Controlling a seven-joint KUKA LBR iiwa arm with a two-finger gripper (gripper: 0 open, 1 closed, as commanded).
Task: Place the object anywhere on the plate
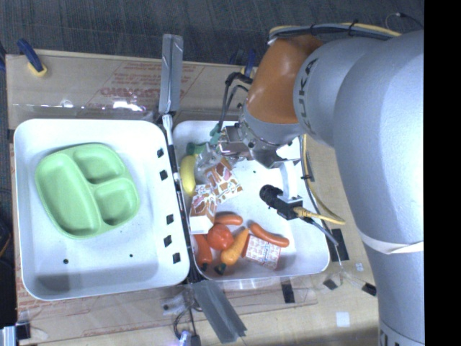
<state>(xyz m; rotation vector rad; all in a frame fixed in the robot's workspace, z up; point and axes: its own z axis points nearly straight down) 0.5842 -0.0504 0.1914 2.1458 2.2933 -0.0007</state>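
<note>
I've got the arm (346, 114) reaching in from the right, with the gripper (220, 148) low over the far left corner of the right bin (317, 254). I cannot tell from here how the claw stands. It sits tight against the bin's left wall, right by the banana (187, 175) and a patterned packet (215, 189). Carrot (235, 246), tomato (220, 236) and sausage (268, 235) crowd the near end. The green plate (86, 188) lies in the left bin (94, 272), with white floor around it.
</note>
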